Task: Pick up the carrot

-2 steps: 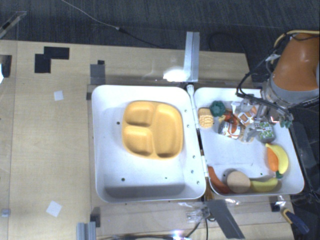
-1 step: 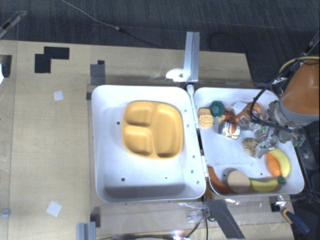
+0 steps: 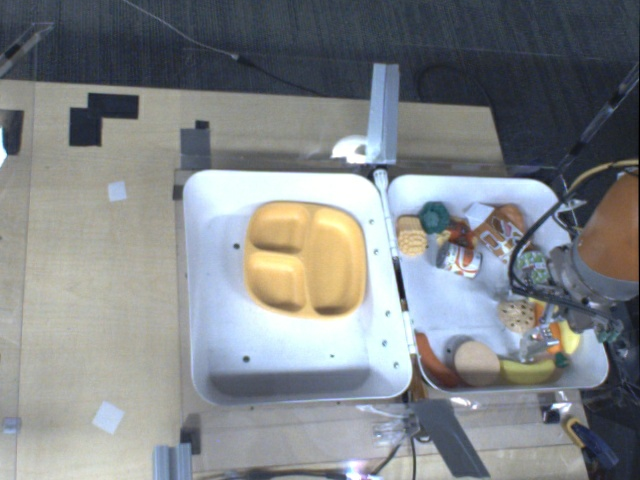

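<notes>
Nearest to us, along the near edge of the right bin [image 3: 590, 378], we see the carrot [image 3: 431, 358]. It is a dull orange-red piece lying in the bin's near left corner, angled along the curve of the wall. Just beside it, and seemingly touching it, sits a tan rounded lump [image 3: 478, 362] like a potato. A banana [image 3: 528, 372] lies flat along the same near edge, reaching toward the near right corner.

A little further in, by the right edge, we find the gripper [image 3: 545, 340] low over the bin, above the banana's right end and next to a small yellow piece [image 3: 569, 337]. It is well apart from the carrot, with the potato and the banana between them. We cannot tell whether the gripper is spread or pressed together, since cables and the wrist clutter that spot. A speckled round biscuit [image 3: 516, 315] lies just to its left.

Above these, the grey arm with its orange band [image 3: 612, 236] comes in over the right edge. A green patterned ball [image 3: 530, 265] and a small can [image 3: 462, 259] sit toward the middle of the bin.

Near the far edge we see a brown bread roll [image 3: 503, 224], a dark green leafy piece [image 3: 435, 216] and a pale ridged cracker [image 3: 410, 236] close to the left wall.

In the left bin [image 3: 215, 268], a yellow divided plate [image 3: 305, 258] rests slightly toward the far edge.
</notes>
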You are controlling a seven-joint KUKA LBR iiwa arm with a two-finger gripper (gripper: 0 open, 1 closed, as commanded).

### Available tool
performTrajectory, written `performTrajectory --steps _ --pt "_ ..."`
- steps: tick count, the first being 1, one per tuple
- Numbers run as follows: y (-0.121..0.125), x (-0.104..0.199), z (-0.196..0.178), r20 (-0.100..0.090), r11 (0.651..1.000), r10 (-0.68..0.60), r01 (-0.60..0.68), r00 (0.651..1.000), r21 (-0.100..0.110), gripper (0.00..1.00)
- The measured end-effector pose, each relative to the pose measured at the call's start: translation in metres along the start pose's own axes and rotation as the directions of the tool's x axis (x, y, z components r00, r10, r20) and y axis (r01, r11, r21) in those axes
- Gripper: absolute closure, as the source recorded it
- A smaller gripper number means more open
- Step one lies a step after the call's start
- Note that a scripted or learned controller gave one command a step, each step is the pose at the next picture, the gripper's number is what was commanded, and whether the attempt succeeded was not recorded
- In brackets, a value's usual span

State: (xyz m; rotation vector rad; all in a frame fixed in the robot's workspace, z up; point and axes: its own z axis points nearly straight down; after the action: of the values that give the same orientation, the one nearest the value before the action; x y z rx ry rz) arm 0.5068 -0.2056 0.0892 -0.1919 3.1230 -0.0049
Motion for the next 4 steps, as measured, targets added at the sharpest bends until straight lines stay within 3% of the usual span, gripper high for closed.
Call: performTrajectory --steps 1,2,3,4 --pt "0.0 -0.005 -0.013 0.01 1.0 -0.007 0.007 1.0 0.004 1.0" --pt "0.001 -0.009 -0.025 0.02 1.0 -0.014 0.014 1.0 0.008 1.0" --pt "0.001 -0.001 -0.001 0.003 0.959 -0.282 0.282 0.959 0.001 1.0" --pt "0.004 0.001 -0.002 0.006 0.869 -0.495 0.495 0.869 0.008 1.0"
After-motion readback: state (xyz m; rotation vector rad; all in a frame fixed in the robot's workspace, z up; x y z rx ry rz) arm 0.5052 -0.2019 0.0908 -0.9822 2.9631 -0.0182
